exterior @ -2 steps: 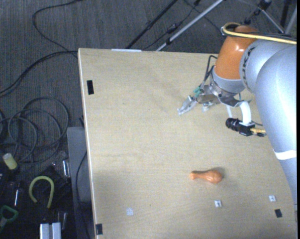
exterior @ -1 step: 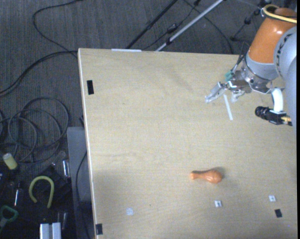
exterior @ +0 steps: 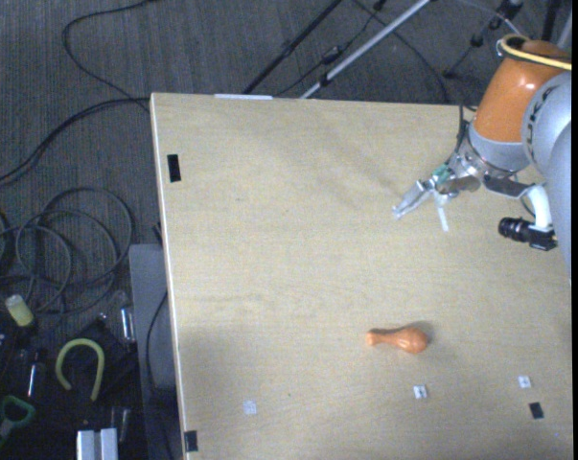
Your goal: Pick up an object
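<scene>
Orange pear-shaped object [exterior: 400, 339] lies on smooth tan board [exterior: 269, 257], well apart from the splayed, empty-fingered gripper [exterior: 425, 209].

Soft, even light falls on the pale surface [exterior: 298, 257], brightest toward the upper right and dimmer along its lower left, where a broad faint shadow lies. The picture is grainy and slightly blurred throughout, and the dark floor [exterior: 68, 84] shows little detail.
</scene>
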Available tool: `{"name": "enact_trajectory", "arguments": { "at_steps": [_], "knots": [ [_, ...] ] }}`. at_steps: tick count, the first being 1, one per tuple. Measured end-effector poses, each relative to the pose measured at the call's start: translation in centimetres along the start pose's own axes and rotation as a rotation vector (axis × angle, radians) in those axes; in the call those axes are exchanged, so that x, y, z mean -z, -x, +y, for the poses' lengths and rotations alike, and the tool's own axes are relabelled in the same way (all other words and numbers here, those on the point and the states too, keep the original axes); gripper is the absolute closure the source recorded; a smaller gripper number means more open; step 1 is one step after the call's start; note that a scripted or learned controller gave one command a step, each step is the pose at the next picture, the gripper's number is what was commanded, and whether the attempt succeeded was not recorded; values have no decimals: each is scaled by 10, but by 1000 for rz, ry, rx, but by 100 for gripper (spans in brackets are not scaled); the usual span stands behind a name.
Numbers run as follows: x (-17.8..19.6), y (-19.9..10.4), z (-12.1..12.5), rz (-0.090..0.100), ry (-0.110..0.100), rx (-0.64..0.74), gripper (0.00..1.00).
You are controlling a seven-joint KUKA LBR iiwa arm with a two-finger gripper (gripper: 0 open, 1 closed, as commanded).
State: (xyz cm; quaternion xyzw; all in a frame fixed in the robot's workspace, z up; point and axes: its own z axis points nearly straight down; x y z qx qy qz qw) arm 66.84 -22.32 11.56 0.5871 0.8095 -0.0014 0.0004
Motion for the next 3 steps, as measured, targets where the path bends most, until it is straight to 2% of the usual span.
{"name": "enact_trajectory", "arguments": {
  "at_steps": [1, 2, 3],
  "knots": [
    [-31, -1, 1, 0, 2, 342, 0],
    [-21, -2, 3, -1, 7, 342, 100],
    [69, -60, 11, 1, 5, 328, 100]
  ]
}}
